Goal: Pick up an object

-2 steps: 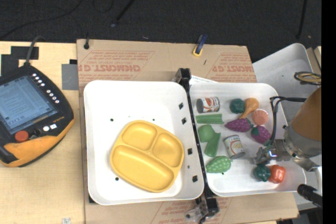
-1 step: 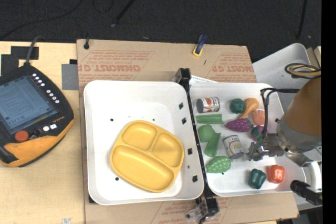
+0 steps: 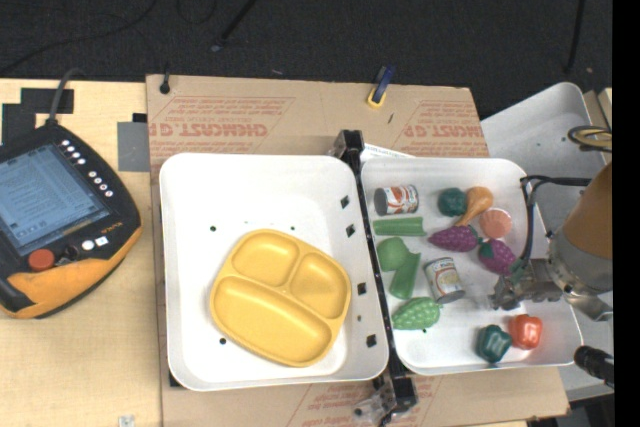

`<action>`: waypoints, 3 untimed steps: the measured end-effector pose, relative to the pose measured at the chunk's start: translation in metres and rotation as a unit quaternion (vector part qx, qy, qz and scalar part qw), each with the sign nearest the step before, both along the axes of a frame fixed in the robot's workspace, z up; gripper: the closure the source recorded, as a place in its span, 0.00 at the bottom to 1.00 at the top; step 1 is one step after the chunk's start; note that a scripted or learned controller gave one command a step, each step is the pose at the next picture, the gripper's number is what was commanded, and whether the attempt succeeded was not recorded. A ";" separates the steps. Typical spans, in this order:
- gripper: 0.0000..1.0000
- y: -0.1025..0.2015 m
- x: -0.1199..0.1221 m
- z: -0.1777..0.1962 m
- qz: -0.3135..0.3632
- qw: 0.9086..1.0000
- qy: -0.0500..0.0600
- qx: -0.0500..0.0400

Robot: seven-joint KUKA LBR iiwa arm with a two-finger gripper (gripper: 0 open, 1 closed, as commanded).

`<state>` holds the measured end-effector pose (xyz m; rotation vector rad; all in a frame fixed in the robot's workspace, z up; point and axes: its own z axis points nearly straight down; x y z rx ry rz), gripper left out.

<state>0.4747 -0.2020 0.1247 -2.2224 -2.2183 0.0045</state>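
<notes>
A: What is the bench like?

B: A pale wooden top, with a sheet of printed cardboard (image 3: pixel 300 120) laid under two white bins. A yellow clip (image 3: pixel 378 93) grips the cardboard's far edge. Behind the bench the floor is dark, with black cables trailing across it. At the left lies a control pendant (image 3: pixel 55 215), grey and orange, its screen lit.

A: And the bins?

B: The left bin (image 3: pixel 200 190) carries a yellow divided tray (image 3: pixel 280 295). The right bin (image 3: pixel 505 360) holds the small toys: a red and white can (image 3: pixel 397 200) at the far side, a silver can (image 3: pixel 443 279) in the middle, green pieces (image 3: pixel 398 255) along the left wall, purple grapes (image 3: pixel 455 237), a teal and orange piece (image 3: pixel 465 202), a pink round one (image 3: pixel 497 221), and at the near right a dark green toy (image 3: pixel 492 343) touching a red one (image 3: pixel 526 330).

A: Where is the gripper?

B: The gripper (image 3: pixel 512 290) sits low in the right bin, just beyond the red toy and beside a second purple piece (image 3: pixel 497 255). The arm (image 3: pixel 590 235) is cut off at the right.

A: Holding anything?

B: I cannot tell; that metal end is blurred and dark, and nothing is clearly seen in it. Several toys are too small to name surely.
</notes>
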 end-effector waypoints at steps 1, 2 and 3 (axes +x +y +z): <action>1.00 -0.011 0.002 -0.038 0.001 1.000 -0.001 0.001; 1.00 0.039 0.003 0.059 0.004 1.000 -0.004 0.001; 1.00 0.133 0.002 0.111 0.006 1.000 -0.003 0.002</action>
